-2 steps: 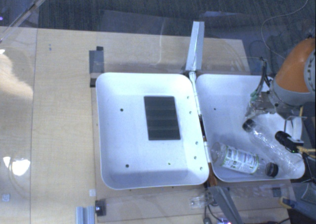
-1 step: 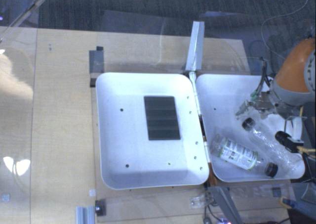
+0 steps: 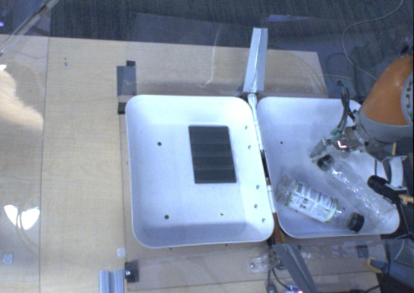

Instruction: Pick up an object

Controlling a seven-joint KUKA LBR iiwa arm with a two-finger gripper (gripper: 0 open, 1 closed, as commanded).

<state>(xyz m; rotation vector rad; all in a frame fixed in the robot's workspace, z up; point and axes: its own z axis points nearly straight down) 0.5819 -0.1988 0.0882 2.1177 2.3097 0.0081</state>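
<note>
Although the right bin [image 3: 284, 117] holds little, what lies there will not be easy to lift: a clear plastic bottle [image 3: 309, 198] with a pale printed label rests on its side in the lower right of the frame, its dark cap [image 3: 355, 222] pointing toward the bin's near right corner. It looks empty, so it is probably very light, thin-walled and springy, apt to dent under pressure and to roll or skid on the smooth white floor of the bin. A second transparent item, apparently crumpled clear plastic or another bottle [image 3: 354, 185], lies just beside it to the upper right, hard to make out against the white. The labelled middle of the bottle seems the best place to take hold, across its width, since the label offers a less slick face than the bare plastic and the neck is narrow.

The pincer [image 3: 336, 146] sits over the right part of that bin, above and to the right of the bottle and near the clear plastic; whether it is released or clenched cannot be told from this view, and nothing is seen grasped in it.

The left bin [image 3: 139, 156] carries a flat dark ribbed rectangular pad [image 3: 211, 154] at its centre. Both bins sit on a pale wooden surface [image 3: 71, 175], with dark carpeted floor along the top of the frame and clear panels at the left.
</note>
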